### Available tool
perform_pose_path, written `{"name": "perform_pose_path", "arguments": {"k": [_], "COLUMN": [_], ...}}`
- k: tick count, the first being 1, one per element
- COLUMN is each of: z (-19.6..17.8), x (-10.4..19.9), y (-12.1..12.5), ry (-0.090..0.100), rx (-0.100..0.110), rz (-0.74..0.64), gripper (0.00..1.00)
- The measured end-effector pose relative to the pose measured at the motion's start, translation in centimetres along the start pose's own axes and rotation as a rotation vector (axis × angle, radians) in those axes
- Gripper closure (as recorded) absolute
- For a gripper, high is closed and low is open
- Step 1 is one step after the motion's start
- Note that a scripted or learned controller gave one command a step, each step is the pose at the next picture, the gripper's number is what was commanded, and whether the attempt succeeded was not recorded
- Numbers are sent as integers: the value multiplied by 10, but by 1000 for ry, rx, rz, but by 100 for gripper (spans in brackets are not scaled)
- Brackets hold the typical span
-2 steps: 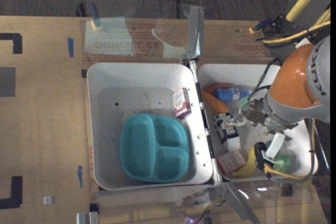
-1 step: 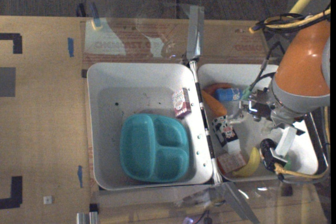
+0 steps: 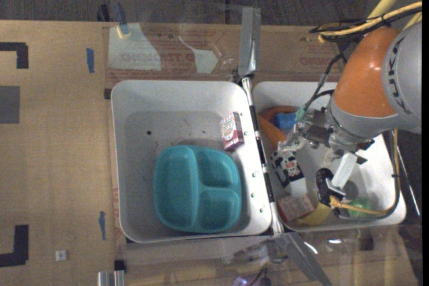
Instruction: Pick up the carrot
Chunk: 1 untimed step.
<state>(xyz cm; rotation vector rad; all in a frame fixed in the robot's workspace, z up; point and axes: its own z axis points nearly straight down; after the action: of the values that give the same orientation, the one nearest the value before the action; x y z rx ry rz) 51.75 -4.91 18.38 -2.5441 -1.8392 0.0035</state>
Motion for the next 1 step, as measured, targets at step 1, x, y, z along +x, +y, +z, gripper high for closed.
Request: {"name": "perform_pose_path", "arguments": {"k": [1], "z": [73], "x": [-49], "y": [4], "ry": [10], "rx": [-34], "rz": [-2], "gripper": [0]}}
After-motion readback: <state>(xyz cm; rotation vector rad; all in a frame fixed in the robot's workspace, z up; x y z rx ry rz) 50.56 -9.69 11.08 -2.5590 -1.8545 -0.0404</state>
